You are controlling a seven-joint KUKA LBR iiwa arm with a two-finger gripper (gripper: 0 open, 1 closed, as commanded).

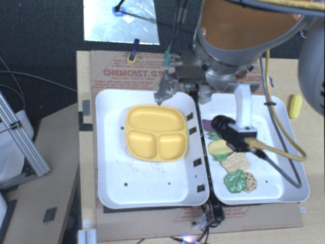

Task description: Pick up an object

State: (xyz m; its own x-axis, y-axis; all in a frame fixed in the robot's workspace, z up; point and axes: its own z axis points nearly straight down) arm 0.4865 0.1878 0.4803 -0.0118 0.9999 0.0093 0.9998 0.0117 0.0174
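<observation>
Camera view: I saw gripper (166,91) hanging over left bin's (109,187) back rim, fingers' state unclear to me. Yellow tray (156,132) sat mid-bin, open floor toward the front edge. Toy food (235,168) crowded right bin (284,187)

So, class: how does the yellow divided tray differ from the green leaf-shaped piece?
The yellow divided tray is much larger than the green leaf-shaped piece. The tray lies alone in the left bin; the leaf touches other small items in the right bin. The tray has three compartments; the leaf has none. Both lie flat.
</observation>
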